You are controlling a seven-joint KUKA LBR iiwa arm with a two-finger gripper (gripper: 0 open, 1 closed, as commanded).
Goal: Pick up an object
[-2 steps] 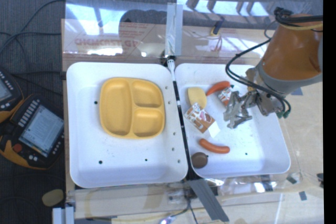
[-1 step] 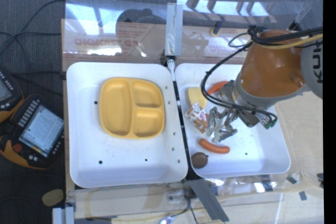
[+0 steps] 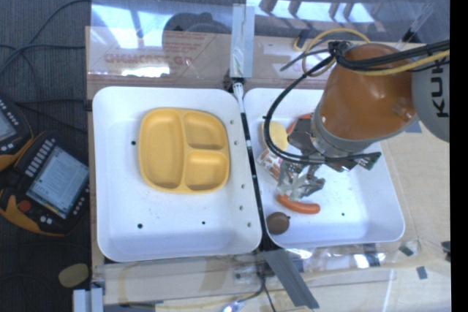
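1. Right bin [image 3: 380,223] is pretty cramped: the arm [image 3: 365,99] hangs over its upper middle, and the gripper [image 3: 298,183] sits low over the bin's left-center, close to the divider wall between the two bins.
2. An orange-red hot dog toy [image 3: 298,206] lies flat on the floor right below the gripper in the frame. A brown round thing [image 3: 278,223] sits in the bin's lower-left corner, up against the wall.
3. A yellow object [image 3: 276,135] and something red [image 3: 300,125] peek out at the upper left of that bin, both partly covered by the arm, so I can't name them.
4. Honestly can't tell if the gripper is spread or pressed together, or whether it touches the hot dog; it's just a clutter of metal bits from here.
5. Open floor in the right bin is mostly lower right.
6. Left bin [image 3: 117,230] has plenty of room: a yellow divided plate [image 3: 184,150] sits centered, with bare floor all around it.
7. Arm gets cut off at the right edge of the frame.
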